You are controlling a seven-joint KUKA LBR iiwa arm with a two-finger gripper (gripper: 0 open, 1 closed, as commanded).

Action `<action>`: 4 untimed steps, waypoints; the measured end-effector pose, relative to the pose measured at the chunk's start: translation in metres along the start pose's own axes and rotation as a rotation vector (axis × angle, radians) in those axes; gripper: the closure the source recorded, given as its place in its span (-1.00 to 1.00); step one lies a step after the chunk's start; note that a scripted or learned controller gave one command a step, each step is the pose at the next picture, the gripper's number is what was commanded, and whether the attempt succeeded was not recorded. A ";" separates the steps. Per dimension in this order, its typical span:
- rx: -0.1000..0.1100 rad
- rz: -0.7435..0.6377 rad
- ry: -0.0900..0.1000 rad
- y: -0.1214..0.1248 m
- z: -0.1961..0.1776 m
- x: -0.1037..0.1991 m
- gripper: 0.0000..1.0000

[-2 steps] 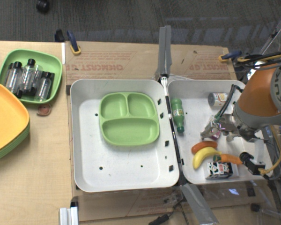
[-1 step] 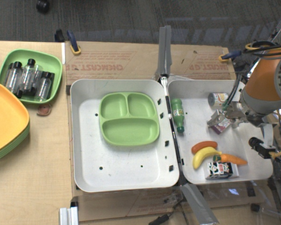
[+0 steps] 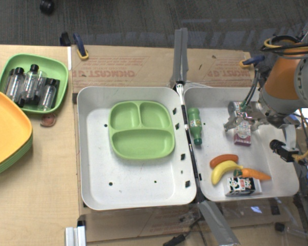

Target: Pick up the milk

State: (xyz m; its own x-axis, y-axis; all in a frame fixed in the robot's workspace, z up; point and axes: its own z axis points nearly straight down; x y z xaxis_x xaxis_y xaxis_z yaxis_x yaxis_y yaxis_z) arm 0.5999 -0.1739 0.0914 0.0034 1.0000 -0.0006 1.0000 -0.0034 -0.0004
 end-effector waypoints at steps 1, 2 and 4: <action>0.040 -0.014 0.002 0.048 0.008 0.027 -1.00; 0.000 -0.031 -0.001 -0.001 -0.001 -0.017 -1.00; 0.002 0.014 0.001 -0.058 -0.009 -0.008 1.00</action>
State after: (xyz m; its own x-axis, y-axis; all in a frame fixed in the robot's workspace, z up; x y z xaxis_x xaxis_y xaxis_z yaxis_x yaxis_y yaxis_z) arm 0.5419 -0.1815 0.1001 0.0171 0.9999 0.0001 0.9999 -0.0171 -0.0020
